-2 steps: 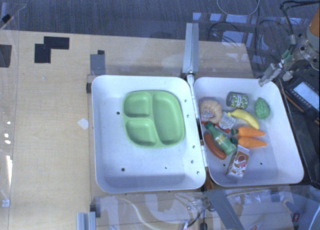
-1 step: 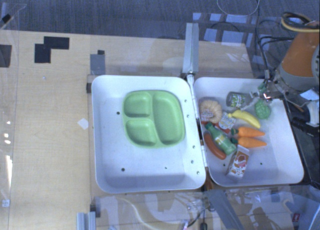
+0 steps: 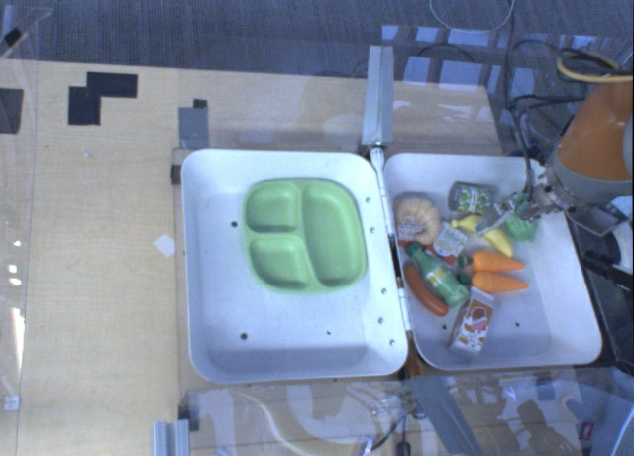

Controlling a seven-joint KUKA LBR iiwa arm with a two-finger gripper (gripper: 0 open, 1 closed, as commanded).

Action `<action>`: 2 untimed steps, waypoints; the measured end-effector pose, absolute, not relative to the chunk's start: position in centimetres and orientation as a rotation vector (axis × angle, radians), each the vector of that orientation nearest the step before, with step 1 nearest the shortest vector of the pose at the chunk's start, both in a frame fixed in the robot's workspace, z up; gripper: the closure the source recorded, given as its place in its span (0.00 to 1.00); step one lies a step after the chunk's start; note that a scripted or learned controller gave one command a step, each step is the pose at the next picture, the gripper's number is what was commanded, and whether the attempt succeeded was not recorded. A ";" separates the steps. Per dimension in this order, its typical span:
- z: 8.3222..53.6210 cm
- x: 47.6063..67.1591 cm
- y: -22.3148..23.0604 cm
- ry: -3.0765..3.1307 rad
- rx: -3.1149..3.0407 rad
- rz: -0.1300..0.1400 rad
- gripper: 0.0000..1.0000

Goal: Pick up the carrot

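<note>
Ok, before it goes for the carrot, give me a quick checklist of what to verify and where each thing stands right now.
1. Carrot in sight: ok. The carrot lies in the right bin, its top unobstructed.
2. Gripper over the carrot: not ok. The gripper sits above the carrot in the image, near a green item.
3. Finger opening: cannot tell, too small and cluttered.
4. Room around the carrot: not ok. The green bottle and yellow banana crowd it, and the carton lies close below.
5. Carrot held: not ok, nothing shows between the fingers.
6. Green tray in the left bin: ok, well away.
</note>
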State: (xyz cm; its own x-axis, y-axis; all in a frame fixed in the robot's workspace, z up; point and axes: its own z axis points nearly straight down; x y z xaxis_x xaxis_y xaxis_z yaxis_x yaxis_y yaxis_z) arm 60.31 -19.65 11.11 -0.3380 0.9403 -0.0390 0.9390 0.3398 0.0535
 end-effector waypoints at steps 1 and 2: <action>34.4 61.5 -14.1 2.795 1.413 0.004 0.00; 19.6 58.9 -16.2 2.689 1.617 0.003 0.00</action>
